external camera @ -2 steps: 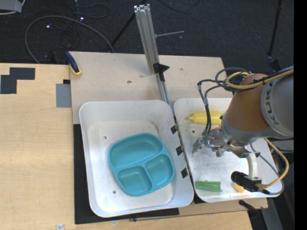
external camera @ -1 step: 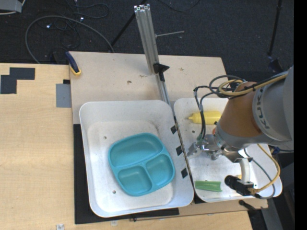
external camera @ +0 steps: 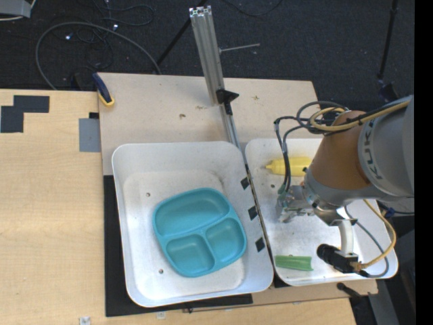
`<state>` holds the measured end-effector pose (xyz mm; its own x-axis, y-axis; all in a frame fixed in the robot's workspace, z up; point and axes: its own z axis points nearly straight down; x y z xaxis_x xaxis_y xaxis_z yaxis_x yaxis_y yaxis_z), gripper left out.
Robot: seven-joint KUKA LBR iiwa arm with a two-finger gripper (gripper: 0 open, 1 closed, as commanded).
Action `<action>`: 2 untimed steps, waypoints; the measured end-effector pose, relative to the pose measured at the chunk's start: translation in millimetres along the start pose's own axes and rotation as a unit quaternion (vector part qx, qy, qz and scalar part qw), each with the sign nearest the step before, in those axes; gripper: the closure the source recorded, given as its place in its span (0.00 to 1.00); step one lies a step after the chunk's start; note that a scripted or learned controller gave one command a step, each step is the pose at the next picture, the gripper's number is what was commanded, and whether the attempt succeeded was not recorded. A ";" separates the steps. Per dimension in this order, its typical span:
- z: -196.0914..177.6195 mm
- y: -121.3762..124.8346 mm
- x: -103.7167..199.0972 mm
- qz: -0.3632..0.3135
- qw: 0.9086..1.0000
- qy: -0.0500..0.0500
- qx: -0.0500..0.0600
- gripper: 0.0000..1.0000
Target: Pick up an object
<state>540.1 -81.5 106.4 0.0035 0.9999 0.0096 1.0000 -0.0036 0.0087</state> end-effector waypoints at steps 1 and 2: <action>-60.7 7.8 0.7 -0.002 1.000 -0.005 0.003 1.00; -118.1 14.5 -8.2 -0.002 1.000 -0.005 0.003 1.00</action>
<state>553.5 -90.8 224.5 0.0000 1.0000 -0.0009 1.0000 0.0000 0.0036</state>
